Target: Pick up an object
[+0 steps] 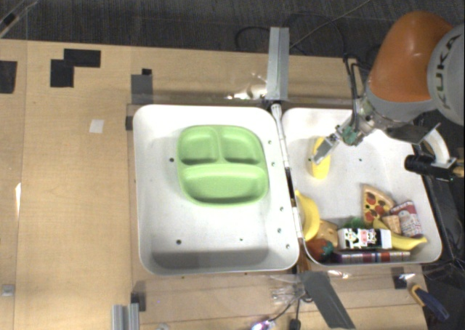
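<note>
My gripper reaches down into the right bin from the arm's orange-banded wrist. Its tip is right over a small yellow object near the bin's left wall, and seems to touch the object's top. Along the bin's front edge lies a pile of toy foods: a banana, a pizza slice, a black-and-white carton, a red and white packet and a second banana.
The left bin holds a green divided plate at its middle. A metal post stands at the back where the bins' shared wall meets the bench. Wooden bench top stretches to the left.
</note>
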{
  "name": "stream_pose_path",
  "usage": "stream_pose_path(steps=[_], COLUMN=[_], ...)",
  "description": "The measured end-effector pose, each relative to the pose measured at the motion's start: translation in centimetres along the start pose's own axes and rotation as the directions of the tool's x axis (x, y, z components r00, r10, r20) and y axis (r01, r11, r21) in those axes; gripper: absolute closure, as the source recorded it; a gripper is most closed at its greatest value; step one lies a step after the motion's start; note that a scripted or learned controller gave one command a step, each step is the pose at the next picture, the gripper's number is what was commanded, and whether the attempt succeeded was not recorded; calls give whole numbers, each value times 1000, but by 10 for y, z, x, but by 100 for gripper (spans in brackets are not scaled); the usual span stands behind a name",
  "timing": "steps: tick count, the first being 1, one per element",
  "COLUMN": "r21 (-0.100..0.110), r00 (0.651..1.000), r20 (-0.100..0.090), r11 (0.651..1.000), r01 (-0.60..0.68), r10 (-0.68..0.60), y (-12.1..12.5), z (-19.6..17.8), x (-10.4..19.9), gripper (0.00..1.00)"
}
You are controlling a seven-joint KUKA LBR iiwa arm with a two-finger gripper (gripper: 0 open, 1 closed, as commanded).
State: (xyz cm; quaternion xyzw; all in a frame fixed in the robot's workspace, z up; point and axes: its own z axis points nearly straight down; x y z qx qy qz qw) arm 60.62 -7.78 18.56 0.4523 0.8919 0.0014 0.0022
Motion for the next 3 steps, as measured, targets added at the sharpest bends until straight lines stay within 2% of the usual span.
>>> stream_pose_path(steps=[1,2,3], r21=[-7,-11,2], r00=[983,983,934], r20=[3,1,0], r11=[983,983,934], r01=[-183,-181,-357], r10=[183,181,357], y=[-24,-22,31], z=[95,84,1], x=[-24,-23,-5], gripper=[0,100,100])
